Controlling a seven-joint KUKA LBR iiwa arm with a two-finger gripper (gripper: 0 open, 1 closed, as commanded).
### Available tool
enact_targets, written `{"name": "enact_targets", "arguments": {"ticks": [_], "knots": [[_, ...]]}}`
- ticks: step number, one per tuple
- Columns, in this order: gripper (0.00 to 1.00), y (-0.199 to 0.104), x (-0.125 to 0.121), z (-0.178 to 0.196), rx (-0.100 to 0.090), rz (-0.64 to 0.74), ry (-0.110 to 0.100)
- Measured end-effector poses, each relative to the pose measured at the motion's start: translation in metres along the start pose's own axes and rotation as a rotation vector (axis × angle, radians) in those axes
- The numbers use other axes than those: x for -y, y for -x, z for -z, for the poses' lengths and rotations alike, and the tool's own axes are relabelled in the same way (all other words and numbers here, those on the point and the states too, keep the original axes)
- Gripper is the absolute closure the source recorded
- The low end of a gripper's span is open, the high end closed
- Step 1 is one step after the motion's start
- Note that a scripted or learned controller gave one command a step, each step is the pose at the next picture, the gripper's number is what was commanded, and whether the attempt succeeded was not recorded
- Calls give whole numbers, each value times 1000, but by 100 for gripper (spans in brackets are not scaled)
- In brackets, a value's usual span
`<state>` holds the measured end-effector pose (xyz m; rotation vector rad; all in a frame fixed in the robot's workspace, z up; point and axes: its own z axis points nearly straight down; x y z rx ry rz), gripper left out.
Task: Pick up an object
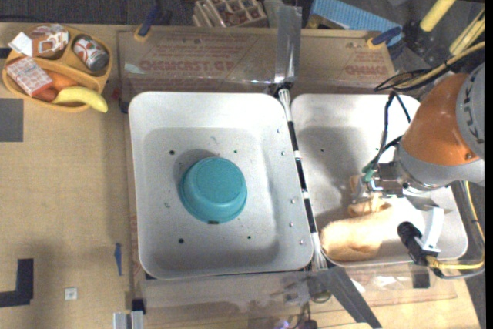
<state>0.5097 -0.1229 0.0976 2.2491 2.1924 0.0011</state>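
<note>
Overhead view of my worktop (62,189) with two shallow white bins side by side. The left bin (154,127) holds a teal bowl (214,189), upside down, slightly toward six o'clock of the bin's centre and apart from every wall. In the right bin (331,127) I see a tan, loaf-like object (356,236) lying against the wall at six o'clock, with a smaller pale tan piece (368,206) just beside it toward twelve o'clock. My arm (447,131), grey with an orange band, enters from three o'clock, and its hand (375,182) sits low over the right bin, just at twelve o'clock of the smaller piece; whether it touches that piece I cannot tell, nor can I tell whether the hand is apart or together. At ten o'clock of the bins, on the worktop, rests a yellow tray (46,92) bearing a banana (83,97) and small packaged items.
</note>
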Motion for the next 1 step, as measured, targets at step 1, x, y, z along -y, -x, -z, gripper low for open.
{"name": "enact_targets", "arguments": {"ticks": [1], "knots": [[100,-45,-37,86,1,194,-1]]}}
